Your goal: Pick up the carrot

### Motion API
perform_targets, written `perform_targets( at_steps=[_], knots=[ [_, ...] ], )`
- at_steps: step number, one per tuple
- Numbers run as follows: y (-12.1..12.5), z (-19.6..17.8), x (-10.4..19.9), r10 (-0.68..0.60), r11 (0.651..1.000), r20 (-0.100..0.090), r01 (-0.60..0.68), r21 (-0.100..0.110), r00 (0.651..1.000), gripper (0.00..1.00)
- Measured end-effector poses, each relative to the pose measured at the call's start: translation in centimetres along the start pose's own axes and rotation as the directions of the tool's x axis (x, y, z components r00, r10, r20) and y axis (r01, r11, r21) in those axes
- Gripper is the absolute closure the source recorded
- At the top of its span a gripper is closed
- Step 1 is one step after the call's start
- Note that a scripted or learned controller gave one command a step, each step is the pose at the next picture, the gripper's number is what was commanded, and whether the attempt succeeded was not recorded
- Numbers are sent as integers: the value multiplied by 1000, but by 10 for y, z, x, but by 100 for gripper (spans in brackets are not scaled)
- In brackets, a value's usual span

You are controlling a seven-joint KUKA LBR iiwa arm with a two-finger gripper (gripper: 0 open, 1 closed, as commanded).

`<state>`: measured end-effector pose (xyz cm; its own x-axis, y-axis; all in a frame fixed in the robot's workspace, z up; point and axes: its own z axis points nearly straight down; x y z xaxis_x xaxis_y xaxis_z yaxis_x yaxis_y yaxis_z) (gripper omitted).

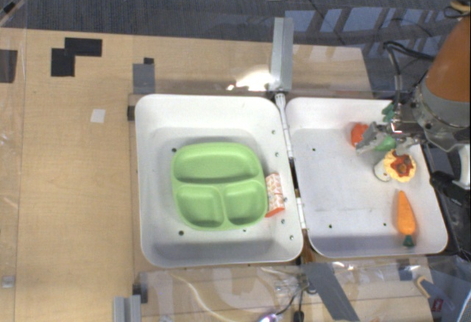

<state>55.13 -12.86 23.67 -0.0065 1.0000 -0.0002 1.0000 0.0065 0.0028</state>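
Two shallow white bins sit side by side on the pale wooden surface [73,188], and the carrot [405,215] lies in the right bin [338,203], down near its front right corner. It is orange, lying roughly lengthwise toward the front rim, with a small green tip at the end nearest that rim. It rests alone on the white floor of the bin, touching nothing else. Just above it, a little toward the back, lies a small pale yellow round piece with a red top [398,166], and further back and to the left sits a small orange-red item [358,134]. The arm [452,85] comes in from the right, its orange band showing above the grey wrist, and its gripper [388,135] hovers over the back right part of the same bin, next to the orange-red item and just behind the yellow piece. It is well apart from the carrot. I cannot tell how the gripper stands, since that spot is a blur of green and grey parts. In the left bin [154,240] a green divided tray [218,184] lies in the middle, and a small speckled packet [274,192] sits against its right edge, near the wall between the two bins.
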Motion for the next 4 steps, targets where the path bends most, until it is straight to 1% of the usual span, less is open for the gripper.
perform_targets(
  at_steps=[1,2,3,4],
  knots=[
    [5,72,-65,28,1000,0,-28,-13,1000,0],
    [7,59,-66,29,999,5,-29,-22,1000,100],
    [7,59,-67,29,999,5,-29,-22,1000,0],
    [-13,87,-76,48,999,1,-48,-1,999,0]
  ],
)
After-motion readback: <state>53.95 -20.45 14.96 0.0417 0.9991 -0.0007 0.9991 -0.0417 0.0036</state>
